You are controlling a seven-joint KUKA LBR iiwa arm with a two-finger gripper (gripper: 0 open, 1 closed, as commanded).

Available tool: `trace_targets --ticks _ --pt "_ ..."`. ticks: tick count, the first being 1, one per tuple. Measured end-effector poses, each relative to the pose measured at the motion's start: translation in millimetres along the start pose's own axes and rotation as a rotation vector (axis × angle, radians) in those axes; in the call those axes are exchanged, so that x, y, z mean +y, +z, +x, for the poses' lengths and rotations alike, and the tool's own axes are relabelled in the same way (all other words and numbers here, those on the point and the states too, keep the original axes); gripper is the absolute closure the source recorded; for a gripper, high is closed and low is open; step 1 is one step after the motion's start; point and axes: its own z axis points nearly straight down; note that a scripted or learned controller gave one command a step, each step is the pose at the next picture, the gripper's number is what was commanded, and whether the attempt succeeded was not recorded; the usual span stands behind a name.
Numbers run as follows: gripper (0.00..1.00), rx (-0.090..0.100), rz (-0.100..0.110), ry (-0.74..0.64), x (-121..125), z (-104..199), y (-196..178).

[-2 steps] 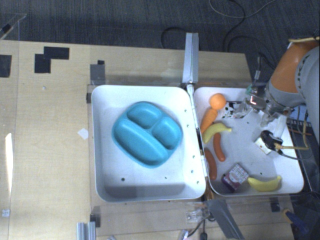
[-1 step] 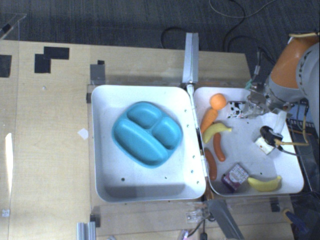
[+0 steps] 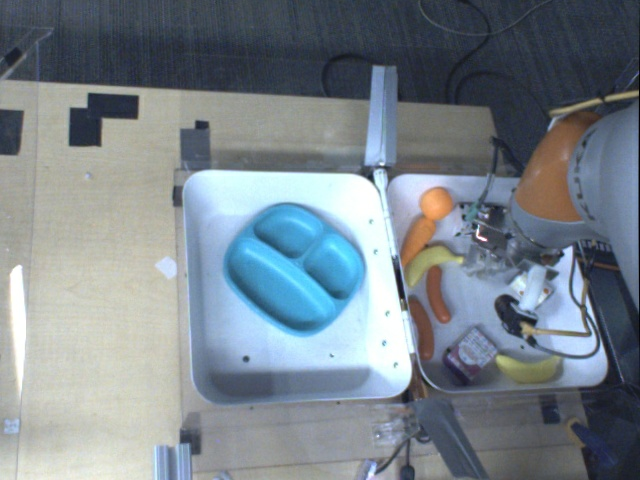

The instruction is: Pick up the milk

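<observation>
Your target, by my reading, is the small purple carton, the milk. It lies in the right bin, close to that bin's near wall and left of the middle. It looks tipped on its side, with its long axis running on a diagonal from the near left to the far right, though it is too small for you to trust that fully.

The jaws hang at the end of the arm amid a clutter of wrist hardware and cable over the middle of the same bin. The milk lies from there toward the near wall and a little to the camera's left, close by but clearly apart. You cannot tell whether the jaws are open or closed, and nothing is visibly held. I judge that the coming move calls for a short shift toward the near wall and a turn of the wrist to close across the carton's narrow side.

Mind the neighbours:
- A yellow banana lies just beside the milk on the camera's right.
- A red sausage lies along the left wall.
- A second sausage, another banana, a carrot and an orange sit farther back.

The left bin holds a blue divided plate. Both bins rest on the tabletop.
</observation>
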Motion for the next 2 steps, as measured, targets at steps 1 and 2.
trace_targets --ticks 1,2 --pt "1.0 -0.001 0.005 0.253 -38 51 -96" --pt "1.0 -0.002 0.006 0.255 -130 84 -126"
